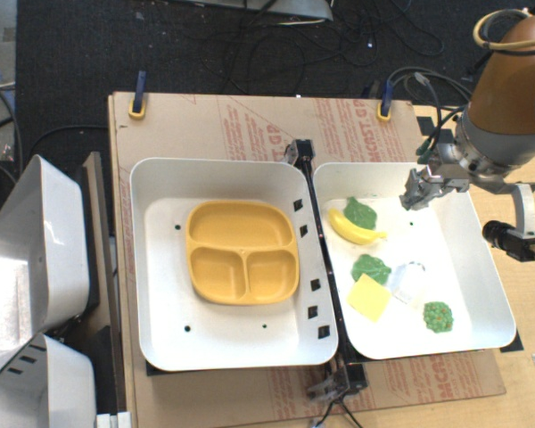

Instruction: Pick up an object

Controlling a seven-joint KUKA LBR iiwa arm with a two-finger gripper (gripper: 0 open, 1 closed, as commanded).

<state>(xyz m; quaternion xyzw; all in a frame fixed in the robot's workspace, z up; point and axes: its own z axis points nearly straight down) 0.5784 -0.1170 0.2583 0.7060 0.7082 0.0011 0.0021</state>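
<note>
We see the gripper (416,194) over the right bin's (481,266) far side, right of the banana (352,229); we cannot tell its fingers' state. A yellow tray (242,251) fills the left bin (156,266).

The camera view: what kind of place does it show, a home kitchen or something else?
Most likely a robotics lab bench, not a kitchen. Two white bins sit on a cardboard sheet held by clamps, loose cables lie on the dark floor, and the arm's hand hovers over toy food such as a banana.
</note>
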